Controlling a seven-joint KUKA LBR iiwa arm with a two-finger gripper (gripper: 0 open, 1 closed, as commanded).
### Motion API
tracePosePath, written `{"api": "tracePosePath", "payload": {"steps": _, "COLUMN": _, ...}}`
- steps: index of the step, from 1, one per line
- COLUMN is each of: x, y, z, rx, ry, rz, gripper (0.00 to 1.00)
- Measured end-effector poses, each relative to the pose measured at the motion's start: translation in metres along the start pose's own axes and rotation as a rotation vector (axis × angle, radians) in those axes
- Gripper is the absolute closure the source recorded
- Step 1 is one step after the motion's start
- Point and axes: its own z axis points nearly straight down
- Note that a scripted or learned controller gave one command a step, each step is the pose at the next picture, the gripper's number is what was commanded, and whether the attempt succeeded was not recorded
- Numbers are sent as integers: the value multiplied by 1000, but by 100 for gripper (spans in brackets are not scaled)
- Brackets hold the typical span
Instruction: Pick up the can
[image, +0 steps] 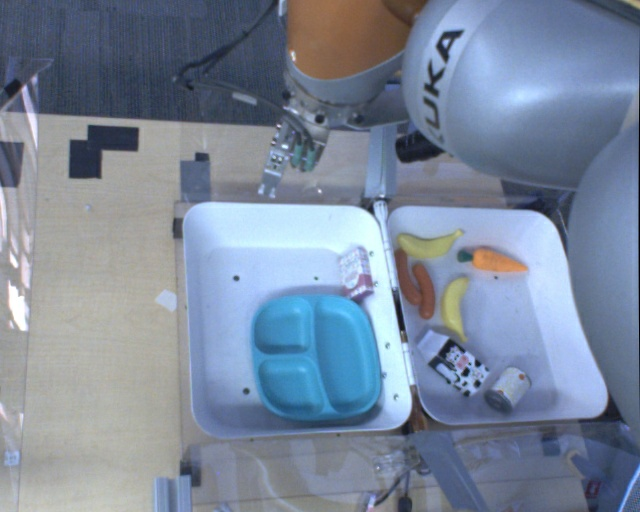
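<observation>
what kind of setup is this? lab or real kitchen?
Looks like a robot lab bench, not a kitchen. A KUKA arm hangs over two white bins on a plywood top, and the bins hold toy-like food, such as bananas and a carrot, a blue tray and a small can.

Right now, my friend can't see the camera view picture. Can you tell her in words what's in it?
A grey robot arm's gripper hangs above the back edge of the left bin, far from the can lying in the right bin's near corner. The left bin holds a blue divided tray and a small packet; the right holds two bananas, a carrot, a sausage and a black-and-white carton.
</observation>
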Motion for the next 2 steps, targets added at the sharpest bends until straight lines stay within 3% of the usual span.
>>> {"api": "tracePosePath", "payload": {"steps": 1, "x": -10, "y": 18, "z": -23, "rx": -3, "ry": -4, "rz": -257, "gripper": 100}}
{"api": "tracePosePath", "payload": {"steps": 2, "x": -2, "y": 15, "z": -10, "rx": -2, "ry": -2, "rz": -589, "gripper": 100}}
